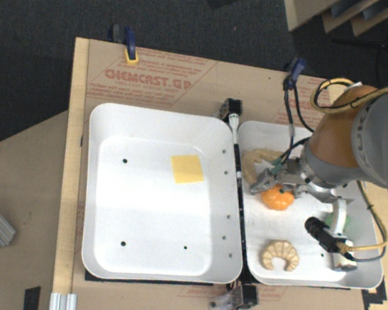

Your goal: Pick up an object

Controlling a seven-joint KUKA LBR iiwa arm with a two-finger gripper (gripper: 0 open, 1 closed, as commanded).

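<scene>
My gripper [276, 186] is down in the right bin [360, 274], with its metal fingers on either side of an orange round fruit-like object [277, 198]. The fruit rests near the bin's left wall, and its top is partly covered by the fingers. A tan croissant [280, 255] lies at the front of the same bin, clear of the gripper. A pale beige lump [256, 160] sits behind the fruit, against the bin's back-left corner. In the left bin [95, 244], a flat yellow square [187, 169] lies near the middle-back.
The grey arm with its orange band [337, 131] covers the back right of the right bin. A raised divider [237, 193] separates the two bins. The bins rest on a brown cardboard sheet [155, 77] clamped at the back.
</scene>
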